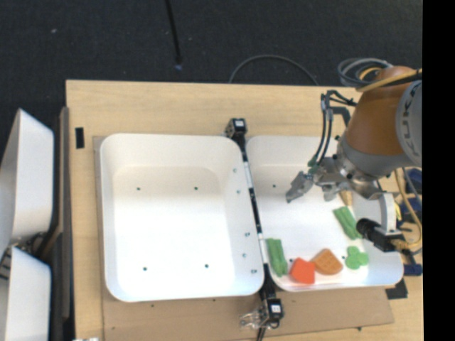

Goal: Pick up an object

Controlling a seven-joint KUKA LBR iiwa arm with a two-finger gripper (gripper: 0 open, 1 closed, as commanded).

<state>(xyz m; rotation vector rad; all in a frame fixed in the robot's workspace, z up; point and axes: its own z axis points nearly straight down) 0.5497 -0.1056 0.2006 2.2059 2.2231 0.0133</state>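
My gripper (320, 189) hangs over the middle of the right bin (284, 155), below the arm's orange band (380, 123). It looks open, one grey finger (297, 187) reaching out to the lower left, with nothing between the fingers. Several small objects lie along the bin's front edge: a green strip (275, 256) against the left wall, a red block (303, 271), an orange piece (328, 261) and a small green piece (356, 257). A green stick (347, 222) lies near the right wall, just below the gripper.
The left bin (178, 212) sits beside the right one, a dark divider rail (249, 190) between them. Cables (327, 130) hang off the wrist. A black part (373, 233) juts over the right bin's right wall. White boxes (28, 183) stand at far left.
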